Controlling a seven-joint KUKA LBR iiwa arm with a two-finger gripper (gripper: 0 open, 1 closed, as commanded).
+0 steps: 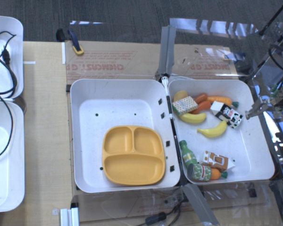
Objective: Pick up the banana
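Note:
Two yellow bananas lie in the right bin [254, 149]. One banana [192, 118] rests in the back left part, just in front of a checkered box [184, 104]. The other banana [213, 130] lies nearer the middle, curved, its right tip close to a black-and-white carton [228, 113]. Both lie flat on the bin floor with nothing gripping them.
Orange carrots [218, 99] lie at the back of the right bin. A green bottle [186, 153], a can [198, 173] and an orange carton [216, 160] crowd its front left. The left bin [85, 126] holds a yellow divided plate [133, 155].

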